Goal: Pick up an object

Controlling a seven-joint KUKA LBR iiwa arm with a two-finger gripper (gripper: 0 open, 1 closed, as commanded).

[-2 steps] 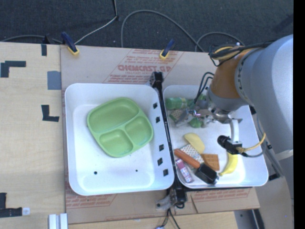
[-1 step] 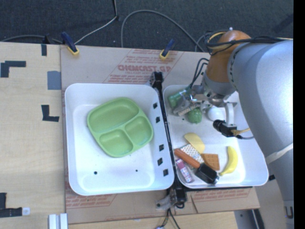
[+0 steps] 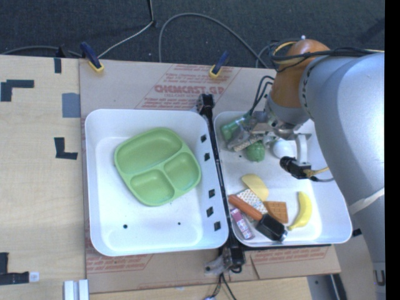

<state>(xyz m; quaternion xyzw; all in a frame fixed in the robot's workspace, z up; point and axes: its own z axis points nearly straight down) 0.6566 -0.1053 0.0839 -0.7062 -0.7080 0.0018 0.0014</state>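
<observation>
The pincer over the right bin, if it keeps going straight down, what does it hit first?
Most likely the green round object just below the pincer, though depth is hard to judge from this slanted view.

Red print "CHEMCAST" reads on the brown cardboard sheet (image 3: 181, 89) under the bins, just behind the left bin; the letters after it and the smaller lines around it are too blurred to read. Similar red print on the cardboard's front edge can't be read.
</observation>
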